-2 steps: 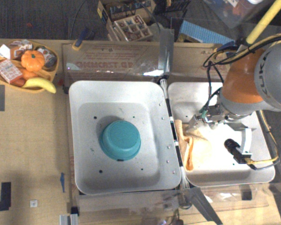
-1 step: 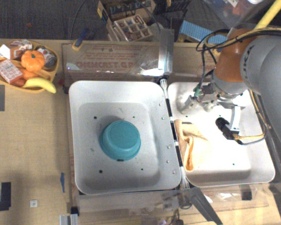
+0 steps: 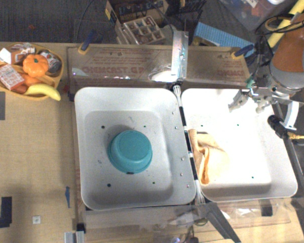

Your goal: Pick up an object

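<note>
A teal bowl (image 3: 130, 151) lies upside down in the middle of the left white bin (image 3: 91, 105). A crumpled yellow-orange cloth (image 3: 206, 156) rests against the left wall of the right white bin (image 3: 278, 184). My gripper (image 3: 248, 103) hangs over the far right corner of the right bin, well away from the cloth. Its fingers (image 3: 236, 102) are spread open with nothing between them.
A shallow basket (image 3: 5, 87) with a toy pumpkin, a banana and small boxes sits on the bench at the far left. Clear panels (image 3: 126, 65) stand behind both bins. Crates and clutter lie beyond the bench's back edge.
</note>
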Robot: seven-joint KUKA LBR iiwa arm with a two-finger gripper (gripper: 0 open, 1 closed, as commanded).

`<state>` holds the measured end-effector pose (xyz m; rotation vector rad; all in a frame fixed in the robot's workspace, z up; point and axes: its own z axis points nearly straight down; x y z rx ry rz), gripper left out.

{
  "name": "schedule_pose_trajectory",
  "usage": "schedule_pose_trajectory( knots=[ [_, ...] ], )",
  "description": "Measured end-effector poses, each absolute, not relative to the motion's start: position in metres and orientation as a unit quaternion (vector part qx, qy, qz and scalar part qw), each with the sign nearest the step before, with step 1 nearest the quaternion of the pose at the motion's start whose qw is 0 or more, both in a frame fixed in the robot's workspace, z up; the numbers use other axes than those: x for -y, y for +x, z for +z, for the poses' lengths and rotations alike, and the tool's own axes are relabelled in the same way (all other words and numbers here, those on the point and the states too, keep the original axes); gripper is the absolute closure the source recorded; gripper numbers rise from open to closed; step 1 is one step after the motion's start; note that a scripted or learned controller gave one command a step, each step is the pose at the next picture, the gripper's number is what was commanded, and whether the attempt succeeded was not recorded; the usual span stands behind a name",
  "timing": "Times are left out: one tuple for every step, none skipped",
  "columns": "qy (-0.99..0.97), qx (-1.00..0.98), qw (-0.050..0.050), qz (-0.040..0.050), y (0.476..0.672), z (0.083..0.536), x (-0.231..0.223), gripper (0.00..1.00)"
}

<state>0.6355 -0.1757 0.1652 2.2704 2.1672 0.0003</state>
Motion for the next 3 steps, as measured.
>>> schedule_pose_trajectory(
  knots=[
    [0.661,-0.75,0.0,0.0002,0.556,0.098,0.15,0.0],
    [0.542,-0.84,0.004,0.0018,0.611,0.088,0.141,0.0],
    [0.565,-0.825,0.002,0.0007,0.668,0.107,0.098,0.0]
  ],
)
